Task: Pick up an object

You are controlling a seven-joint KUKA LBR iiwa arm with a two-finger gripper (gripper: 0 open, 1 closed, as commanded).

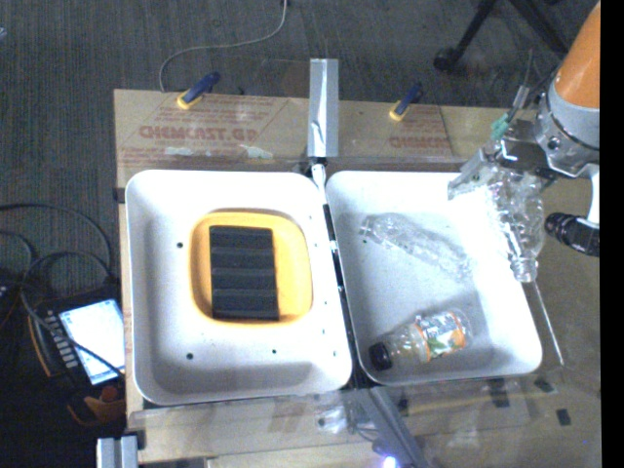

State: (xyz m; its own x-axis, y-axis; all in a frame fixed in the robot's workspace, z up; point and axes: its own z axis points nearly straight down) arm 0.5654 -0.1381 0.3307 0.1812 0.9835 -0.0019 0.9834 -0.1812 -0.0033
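- Left first: left bin [146, 261] holds a yellow tray [200, 261] with a black ridged block [242, 273] on it, flat, long axis running near-to-far in camera view. Well apart from my gripper, so I rate it the far option.
- Between the bins a metal strip [323, 105] stands up from the back of the worktop [136, 125]; two blue-and-yellow clamps [198, 88] sit on the back edge.
- Right bin [390, 291]: a clear crumpled plastic bottle [417, 243] lies mid-bin, long axis slanting from far-left to near-right. Hard to read its outline against the white.
- Near edge of the same bin: a small bottle with an orange label [429, 336] on its side, dark cap pointing left, long axis roughly left-right.
- Gripper [517, 217] sits at the right bin's far-right corner, over the rim. I cannot tell its state; see-through clutter there muddles things. Nothing clearly held.
- My call: both bottles lie left and nearer-camera of the gripper; the clear one is closest. The move turns on going left and down, crossing that slanted axis.
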